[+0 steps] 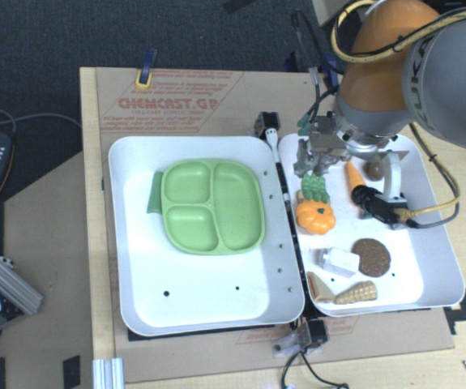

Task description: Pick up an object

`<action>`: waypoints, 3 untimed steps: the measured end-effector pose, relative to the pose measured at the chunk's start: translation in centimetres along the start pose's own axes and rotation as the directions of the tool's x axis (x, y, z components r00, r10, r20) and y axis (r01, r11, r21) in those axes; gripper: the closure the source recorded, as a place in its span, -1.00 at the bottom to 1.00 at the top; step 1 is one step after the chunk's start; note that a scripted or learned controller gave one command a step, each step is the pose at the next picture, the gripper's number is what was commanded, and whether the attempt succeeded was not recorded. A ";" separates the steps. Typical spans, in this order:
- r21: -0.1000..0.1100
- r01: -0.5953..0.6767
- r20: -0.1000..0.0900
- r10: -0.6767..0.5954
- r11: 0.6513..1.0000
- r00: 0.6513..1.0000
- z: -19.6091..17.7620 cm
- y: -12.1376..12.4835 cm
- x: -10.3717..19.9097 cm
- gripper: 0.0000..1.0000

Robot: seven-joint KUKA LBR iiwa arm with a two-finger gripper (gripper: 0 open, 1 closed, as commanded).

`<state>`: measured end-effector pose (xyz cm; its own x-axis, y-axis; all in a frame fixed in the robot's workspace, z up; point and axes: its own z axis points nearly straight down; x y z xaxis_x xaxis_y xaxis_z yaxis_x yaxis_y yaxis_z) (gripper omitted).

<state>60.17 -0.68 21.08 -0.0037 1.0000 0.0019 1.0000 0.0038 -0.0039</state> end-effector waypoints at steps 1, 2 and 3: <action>0.000 0.000 0.000 0.000 1.000 1.000 -0.7 -4.1 4.8 1.00; 0.000 0.002 -0.001 -0.002 1.000 1.000 -1.6 -8.0 9.7 1.00; -0.004 -0.005 0.002 0.005 1.000 1.000 -1.3 -6.7 8.2 1.00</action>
<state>53.47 7.51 22.43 0.0008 1.0000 -0.0002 1.0000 -0.0008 0.0005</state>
